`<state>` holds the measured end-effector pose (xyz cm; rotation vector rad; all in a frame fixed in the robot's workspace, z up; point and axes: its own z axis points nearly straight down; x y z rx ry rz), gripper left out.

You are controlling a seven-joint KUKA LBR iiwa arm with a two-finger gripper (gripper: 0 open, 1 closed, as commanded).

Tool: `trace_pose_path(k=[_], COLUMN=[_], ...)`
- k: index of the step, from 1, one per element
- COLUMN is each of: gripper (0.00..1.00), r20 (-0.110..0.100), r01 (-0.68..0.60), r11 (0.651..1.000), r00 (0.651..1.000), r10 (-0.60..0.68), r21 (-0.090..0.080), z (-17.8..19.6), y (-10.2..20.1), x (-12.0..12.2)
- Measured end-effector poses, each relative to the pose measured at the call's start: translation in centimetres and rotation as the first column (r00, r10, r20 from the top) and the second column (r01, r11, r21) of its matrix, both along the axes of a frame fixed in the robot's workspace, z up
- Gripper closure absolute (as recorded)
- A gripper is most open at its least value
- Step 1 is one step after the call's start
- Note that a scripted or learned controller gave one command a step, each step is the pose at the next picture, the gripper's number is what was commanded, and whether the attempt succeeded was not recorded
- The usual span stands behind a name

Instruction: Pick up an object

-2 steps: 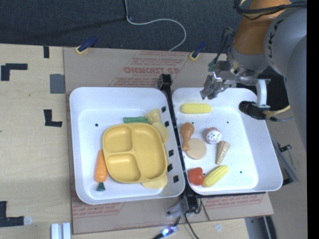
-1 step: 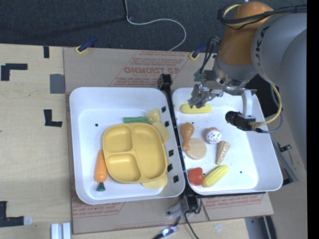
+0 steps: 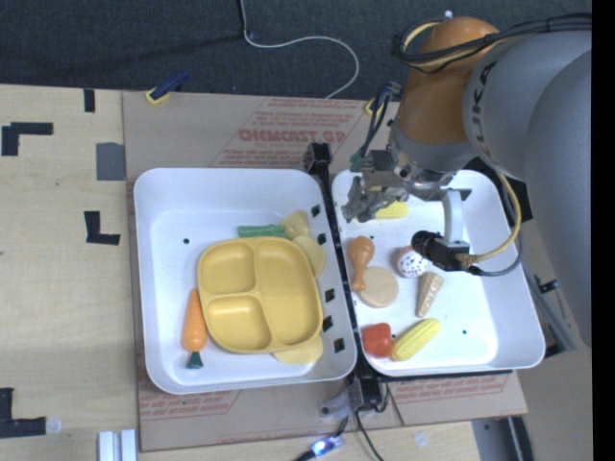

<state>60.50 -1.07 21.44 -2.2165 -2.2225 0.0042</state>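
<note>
The tool hung low over the far left corner of the right bin, beside a yellow piece, likely its target. I could not tell its state. The other toys lay nearer the front edge.

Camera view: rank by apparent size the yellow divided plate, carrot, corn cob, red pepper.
1. yellow divided plate, by far the largest
2. carrot and corn cob, which look about alike, so not ranked
3. red pepper, the smallest
</note>
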Motion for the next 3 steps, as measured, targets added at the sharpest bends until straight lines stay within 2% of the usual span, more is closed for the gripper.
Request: trace_pose_path(k=[1, 2, 3], gripper=[1.0, 1.0, 1.0], r20=[0.0, 0.001, -0.001], r01=[-0.003, 0.0, 0.002], r11=[1.0, 1.0, 1.0], r00=[1.0, 1.0, 1.0], r10=[0.003, 0.0, -0.002], r21=[0.002, 0.0, -0.001], z=[1.1, 1.9, -0.2], y=[3.8, 4.0, 4.3], x=[-2.2, -3.3, -3.2])
